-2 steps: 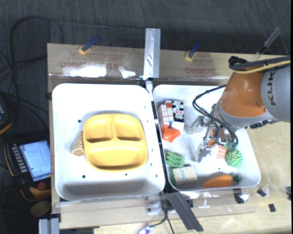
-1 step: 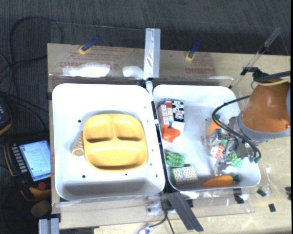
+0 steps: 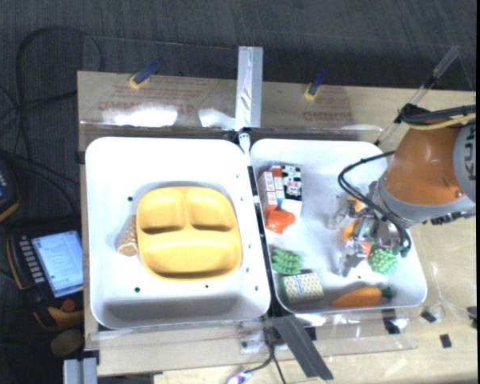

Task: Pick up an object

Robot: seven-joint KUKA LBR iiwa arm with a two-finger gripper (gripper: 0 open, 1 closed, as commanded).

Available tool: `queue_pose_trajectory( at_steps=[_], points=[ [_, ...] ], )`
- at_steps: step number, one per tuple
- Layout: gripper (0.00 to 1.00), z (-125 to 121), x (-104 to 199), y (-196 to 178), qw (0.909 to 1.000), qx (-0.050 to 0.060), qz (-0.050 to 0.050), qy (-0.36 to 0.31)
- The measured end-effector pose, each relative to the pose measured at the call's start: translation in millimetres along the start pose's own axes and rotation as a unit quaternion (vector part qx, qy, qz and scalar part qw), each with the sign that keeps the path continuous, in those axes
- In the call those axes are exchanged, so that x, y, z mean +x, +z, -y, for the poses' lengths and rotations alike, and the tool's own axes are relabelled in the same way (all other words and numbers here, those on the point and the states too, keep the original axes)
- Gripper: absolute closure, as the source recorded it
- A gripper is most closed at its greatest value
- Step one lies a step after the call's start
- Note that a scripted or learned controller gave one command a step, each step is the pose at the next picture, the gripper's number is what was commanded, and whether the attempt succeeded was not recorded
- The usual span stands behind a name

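Note:
My gripper (image 3: 346, 238) hangs low over the right bin (image 3: 320, 154), below the orange wrist band (image 3: 424, 170). Its two silvery fingers (image 3: 340, 214) stand spread apart, so it is open. A small orange piece (image 3: 350, 230) lies on the bin floor between them, not gripped. A green bumpy ball (image 3: 382, 260) sits right beside the gripper, on its right. An orange carrot (image 3: 358, 297) lies along the bin's front edge. Further left are a patterned block (image 3: 302, 285), a green toy (image 3: 286, 260), a red-orange piece (image 3: 278, 220) and a printed box (image 3: 282, 184).
The left bin (image 3: 104, 214) holds a yellow divided plate (image 3: 188, 230) with a tan cone (image 3: 128, 237) against its left side. A ridge (image 3: 256, 214) separates the two bins. Black cables (image 3: 356, 174) loop from the wrist over the right bin.

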State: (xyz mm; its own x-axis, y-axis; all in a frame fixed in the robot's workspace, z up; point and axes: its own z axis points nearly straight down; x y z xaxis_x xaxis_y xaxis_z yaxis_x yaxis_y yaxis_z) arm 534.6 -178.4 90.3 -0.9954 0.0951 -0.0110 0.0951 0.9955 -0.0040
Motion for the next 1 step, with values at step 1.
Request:
queue_pose_trajectory(
  at_steps=[1],
  points=[
    [1.0,-0.5,-1.8,-10.7,1.0,0.001,0.002,-0.001]
  ],
)
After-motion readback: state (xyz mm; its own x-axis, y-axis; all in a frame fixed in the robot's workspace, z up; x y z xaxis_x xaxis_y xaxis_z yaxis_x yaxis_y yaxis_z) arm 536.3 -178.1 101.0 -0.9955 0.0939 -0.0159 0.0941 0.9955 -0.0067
